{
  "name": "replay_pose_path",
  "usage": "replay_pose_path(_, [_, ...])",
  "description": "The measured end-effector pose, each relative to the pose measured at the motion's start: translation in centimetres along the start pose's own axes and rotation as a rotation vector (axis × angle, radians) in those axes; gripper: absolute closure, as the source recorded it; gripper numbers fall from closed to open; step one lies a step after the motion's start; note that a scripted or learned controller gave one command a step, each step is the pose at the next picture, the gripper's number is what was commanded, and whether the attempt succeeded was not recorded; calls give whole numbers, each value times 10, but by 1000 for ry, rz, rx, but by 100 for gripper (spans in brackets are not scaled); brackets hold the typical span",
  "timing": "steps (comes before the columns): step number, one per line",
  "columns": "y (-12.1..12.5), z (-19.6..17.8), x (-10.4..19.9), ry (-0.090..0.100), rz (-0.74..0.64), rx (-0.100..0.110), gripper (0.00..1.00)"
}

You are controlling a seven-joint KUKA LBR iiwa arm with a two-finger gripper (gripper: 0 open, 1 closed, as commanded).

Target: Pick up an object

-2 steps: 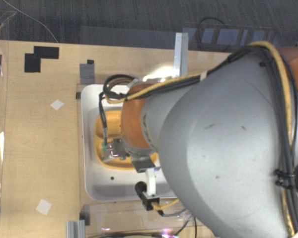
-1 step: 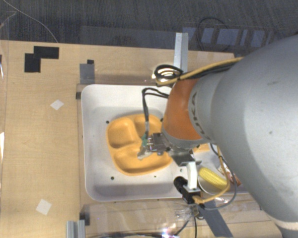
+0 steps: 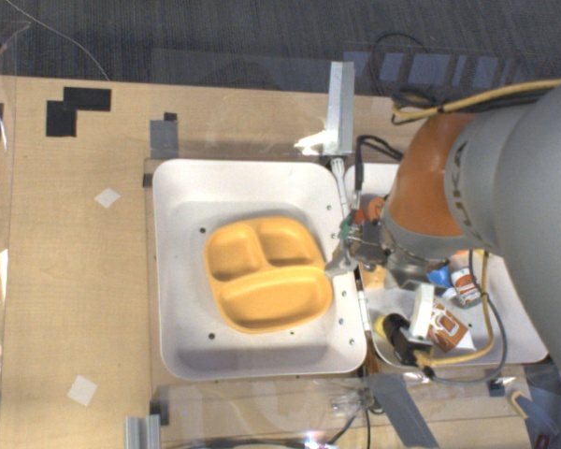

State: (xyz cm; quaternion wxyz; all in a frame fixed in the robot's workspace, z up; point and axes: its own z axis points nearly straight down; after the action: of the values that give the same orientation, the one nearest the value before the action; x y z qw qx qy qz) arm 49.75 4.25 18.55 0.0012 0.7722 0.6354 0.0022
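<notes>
Yellow plastic is what I see first: one divided tray (image 3: 266, 274) lying flat in the left bin (image 3: 182, 251), a little right of the bin's middle. Its long axis runs from upper left to lower right at a slight tilt, with the two smaller compartments toward the far side and the single large compartment toward the near side. Its right corner lies close to the bin's right wall, just beside the arm's wrist. I count two white bins on the worktop (image 3: 65, 279); the right bin (image 3: 524, 340) is mostly covered by the arm (image 3: 505, 176), whose orange band sits above the divide between the bins. In the bare part of the right bin I can pick out several small items crowded together: a small container with a red and white label (image 3: 464, 288), a brown and white packet (image 3: 442, 327), a dark item with a yellow patch (image 3: 395, 330), and something blue (image 3: 439, 275) beside the wrist. The hand (image 3: 348, 249) is low at the rim between the two bins, near the tray's right edge, but I cannot tell how far it is open or whether it has hold of anything.
</notes>
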Motion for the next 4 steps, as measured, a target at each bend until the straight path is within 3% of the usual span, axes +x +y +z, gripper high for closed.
replay_pose_path(1, [11, 1, -109, -3, 200, 2, 0])
replay_pose_path(2, [13, 1, -84, -2, 341, 4, 0])
replay_pose_path(3, [-11, 2, 1, -2, 695, 5, 0])
replay_pose_path(4, [-20, -56, 51, 1, 757, 3, 0])
